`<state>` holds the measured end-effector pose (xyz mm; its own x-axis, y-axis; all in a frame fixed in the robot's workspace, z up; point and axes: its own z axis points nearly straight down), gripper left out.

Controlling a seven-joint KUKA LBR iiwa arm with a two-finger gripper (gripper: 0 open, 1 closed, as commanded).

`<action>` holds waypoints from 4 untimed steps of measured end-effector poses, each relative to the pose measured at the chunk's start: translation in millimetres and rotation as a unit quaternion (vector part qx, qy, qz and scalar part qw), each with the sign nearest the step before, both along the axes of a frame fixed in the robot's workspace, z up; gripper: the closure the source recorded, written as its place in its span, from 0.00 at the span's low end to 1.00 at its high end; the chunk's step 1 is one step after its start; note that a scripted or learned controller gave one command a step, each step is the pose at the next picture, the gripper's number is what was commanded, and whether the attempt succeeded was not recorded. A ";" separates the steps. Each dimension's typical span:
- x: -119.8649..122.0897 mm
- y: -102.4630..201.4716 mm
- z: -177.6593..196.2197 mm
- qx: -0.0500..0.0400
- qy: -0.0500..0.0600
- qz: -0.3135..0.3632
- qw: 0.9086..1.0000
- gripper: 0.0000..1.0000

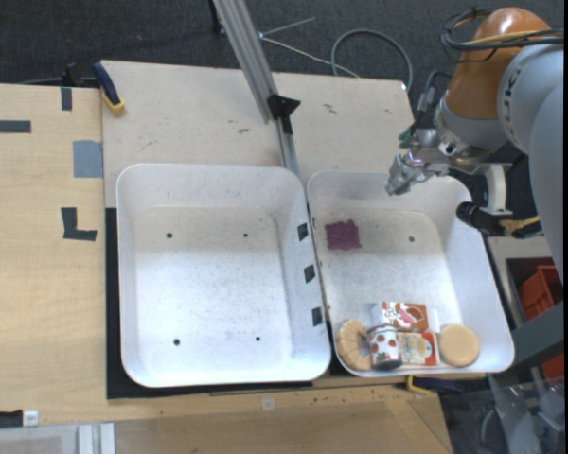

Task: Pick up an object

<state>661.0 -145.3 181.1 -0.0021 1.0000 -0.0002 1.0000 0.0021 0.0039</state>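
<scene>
From the overhead camera, my gripper (399,183) hangs over the far rim of the right bin (473,253), near its back corner; whether it is parted or closed I cannot tell at this size. The nearest thing to take is the purple block (343,235), lying on the bin floor toward the near side and to the view's left of me, roughly square with no clear long axis; the snack packets (398,334) and round biscuits (459,345) crowd the near edge, well apart from me.

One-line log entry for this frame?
gripper: over right bin far rim, holding nothing | purple block: mid-bin, untouched | snacks: near edge | phase: pre-grasp
</scene>
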 end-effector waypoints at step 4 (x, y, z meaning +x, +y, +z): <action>-19.5 163.2 49.3 0.001 0.003 0.002 1.000 1.00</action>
